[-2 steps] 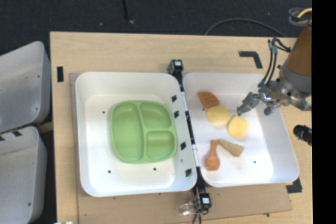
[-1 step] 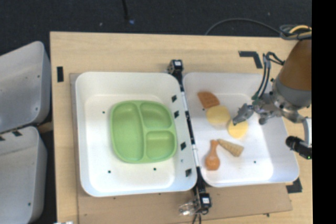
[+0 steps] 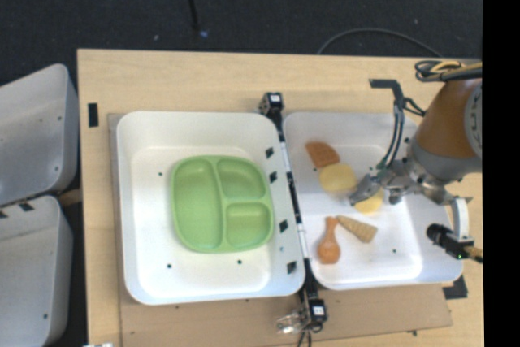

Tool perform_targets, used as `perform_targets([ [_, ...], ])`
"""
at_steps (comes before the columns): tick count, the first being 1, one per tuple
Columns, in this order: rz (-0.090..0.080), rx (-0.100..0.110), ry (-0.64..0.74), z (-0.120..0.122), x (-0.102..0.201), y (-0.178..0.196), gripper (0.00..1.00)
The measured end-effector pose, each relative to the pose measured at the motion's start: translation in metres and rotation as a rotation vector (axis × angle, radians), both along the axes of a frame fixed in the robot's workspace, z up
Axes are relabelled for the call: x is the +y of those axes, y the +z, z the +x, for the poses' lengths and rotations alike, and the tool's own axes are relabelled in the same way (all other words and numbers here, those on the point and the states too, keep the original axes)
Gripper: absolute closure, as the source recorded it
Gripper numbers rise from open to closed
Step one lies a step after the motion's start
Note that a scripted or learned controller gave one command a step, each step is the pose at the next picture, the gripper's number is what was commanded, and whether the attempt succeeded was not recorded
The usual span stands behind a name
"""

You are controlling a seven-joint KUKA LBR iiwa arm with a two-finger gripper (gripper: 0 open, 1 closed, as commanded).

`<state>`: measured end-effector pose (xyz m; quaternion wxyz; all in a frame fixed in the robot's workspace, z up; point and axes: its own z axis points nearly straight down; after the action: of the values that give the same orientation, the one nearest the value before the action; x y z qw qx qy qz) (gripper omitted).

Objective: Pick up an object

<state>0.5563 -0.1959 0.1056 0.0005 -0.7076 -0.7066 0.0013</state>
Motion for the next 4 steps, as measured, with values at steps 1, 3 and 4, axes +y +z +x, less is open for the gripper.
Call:
perform_targets([
  [1, -0.001, -0.007, -0.004, 0.001, -0.001, 0.014, 1.0],
  [3, -0.002, -0.01, 0.004, 0.001, 0.003, 0.128, 1.0],
  [4, 0.001, -0.003, 0.007, 0.006, 0.056, 0.12, 1.0],
])
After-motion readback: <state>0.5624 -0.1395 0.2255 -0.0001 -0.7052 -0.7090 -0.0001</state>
